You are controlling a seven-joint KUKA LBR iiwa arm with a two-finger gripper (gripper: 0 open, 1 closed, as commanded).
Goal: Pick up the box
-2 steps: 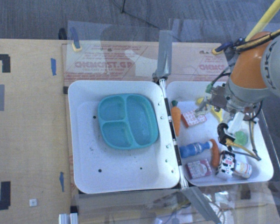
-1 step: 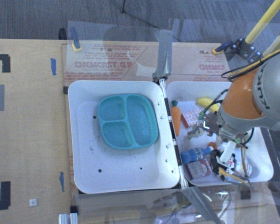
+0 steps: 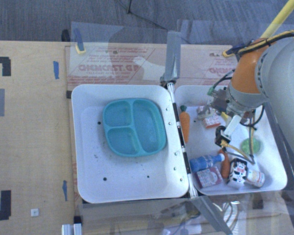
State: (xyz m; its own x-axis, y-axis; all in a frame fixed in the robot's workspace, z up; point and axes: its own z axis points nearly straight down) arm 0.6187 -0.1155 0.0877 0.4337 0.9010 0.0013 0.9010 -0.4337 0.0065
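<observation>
In the right bin [image 3: 274,180], a small red and white box [image 3: 212,121] lies near the back, partly under the gripper. My gripper [image 3: 206,111] hangs over the back of that bin, right at the box's far edge. The grey wrist and orange band rise behind it to the right. A second flat pinkish packet [image 3: 209,177] rests at the bin's front left. Nothing can be seen lifted off the bin floor.
An orange carrot [image 3: 185,125] lies along the right bin's left wall. A blue bottle [image 3: 206,161], a cow-patterned item [image 3: 239,171], a small jar [image 3: 255,178] and a green disc [image 3: 250,146] crowd its front. The left bin [image 3: 88,180] holds a teal divided plate [image 3: 134,127].
</observation>
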